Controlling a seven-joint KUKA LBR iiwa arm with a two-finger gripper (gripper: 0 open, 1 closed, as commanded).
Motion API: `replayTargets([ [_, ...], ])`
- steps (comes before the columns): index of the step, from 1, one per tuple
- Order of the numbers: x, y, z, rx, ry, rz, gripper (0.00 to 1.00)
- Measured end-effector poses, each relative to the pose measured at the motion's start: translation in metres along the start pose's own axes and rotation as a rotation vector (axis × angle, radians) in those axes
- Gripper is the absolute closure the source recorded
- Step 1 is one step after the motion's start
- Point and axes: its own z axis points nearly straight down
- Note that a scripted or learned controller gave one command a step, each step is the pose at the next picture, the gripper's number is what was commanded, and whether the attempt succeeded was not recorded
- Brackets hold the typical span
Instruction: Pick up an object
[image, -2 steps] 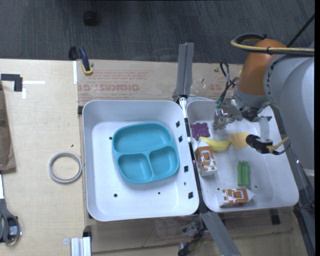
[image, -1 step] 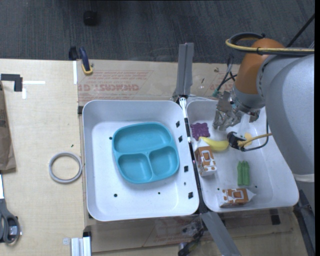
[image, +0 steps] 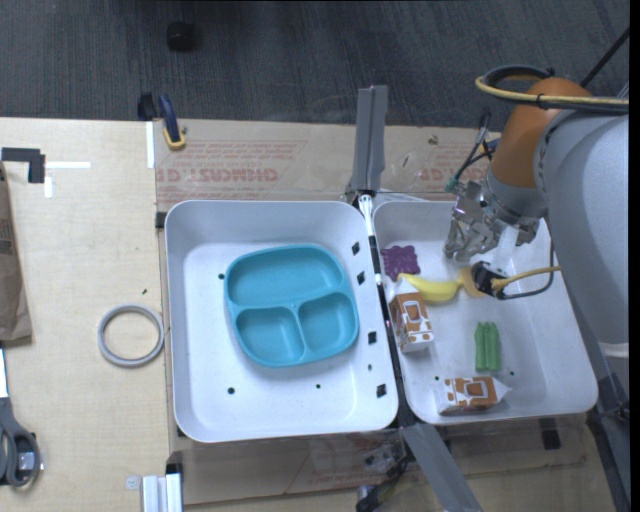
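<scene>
Bins come first: the left bin (image: 190, 330) holds a blue divided plate (image: 292, 304), and the right bin (image: 560, 380) holds every small thing on offer. Over the right bin's far corner hangs the grey arm (image: 590, 190), its gripper (image: 470, 245) pointing down into the bin; whether it stands wide or narrow cannot be told from this slant, and nothing shows between its tips.

Nearest to it lies the banana (image: 434, 288), just beside and below the gripper toward the near side and a little toward the bin divider, its long axis running roughly across the bin, left to right. That makes it the likeliest target, and a grasp would probably need to close across that axis.

Further along, the purple grapes (image: 400, 261) sit against the divider, a small carton (image: 411, 322) lies just beneath the banana, a second carton (image: 470, 394) rests near the front wall, and a green vegetable (image: 486, 346) lies lengthwise between them.
</scene>
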Motion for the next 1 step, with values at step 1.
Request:
replayTargets([
  [1,0.0064,-0.0035,0.0003,0.001,-0.001,0.296,1.00],
])
